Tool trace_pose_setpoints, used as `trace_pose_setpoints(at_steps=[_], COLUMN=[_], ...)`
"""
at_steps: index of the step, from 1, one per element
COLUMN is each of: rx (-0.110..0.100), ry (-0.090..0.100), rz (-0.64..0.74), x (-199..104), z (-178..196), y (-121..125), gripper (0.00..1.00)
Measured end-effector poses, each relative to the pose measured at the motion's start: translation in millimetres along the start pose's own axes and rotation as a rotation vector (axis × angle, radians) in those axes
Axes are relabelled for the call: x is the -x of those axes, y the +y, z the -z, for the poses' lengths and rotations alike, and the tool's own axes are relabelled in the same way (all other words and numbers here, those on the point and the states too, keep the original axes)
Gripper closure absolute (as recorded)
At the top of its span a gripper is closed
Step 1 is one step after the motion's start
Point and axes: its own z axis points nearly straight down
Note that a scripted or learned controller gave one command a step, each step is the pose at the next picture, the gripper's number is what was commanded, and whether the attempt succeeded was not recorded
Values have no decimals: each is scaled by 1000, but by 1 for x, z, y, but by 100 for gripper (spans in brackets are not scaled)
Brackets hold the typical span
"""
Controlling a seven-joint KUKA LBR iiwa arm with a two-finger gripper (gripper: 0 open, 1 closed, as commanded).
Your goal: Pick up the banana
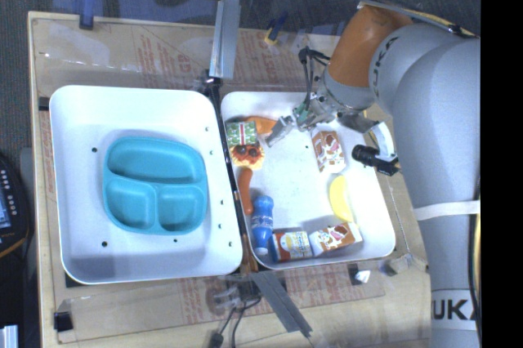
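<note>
The banana (340,199) is a short yellow piece lying by the right wall of the right bin (304,179), below a white and red packet (328,150). My gripper (283,128) hangs over the bin's upper middle, next to a green and red package (242,133). It is up and to the left of the banana and well apart from it, with nothing seen held. The orange-banded wrist (359,52) rises behind it.
The right bin also holds an orange carrot-like piece (245,189), a blue bottle (261,224) and two packets (315,241) along its near wall. The left bin (73,240) bears a blue divided tray (155,185). A metal bar (222,36) stands behind the bins.
</note>
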Motion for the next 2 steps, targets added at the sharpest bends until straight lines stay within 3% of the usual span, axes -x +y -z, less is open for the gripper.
trace_pose_setpoints(at_steps=[2], rx=[0], ry=[0], rz=[0], x=[0], z=[0], y=[0], gripper=[0])
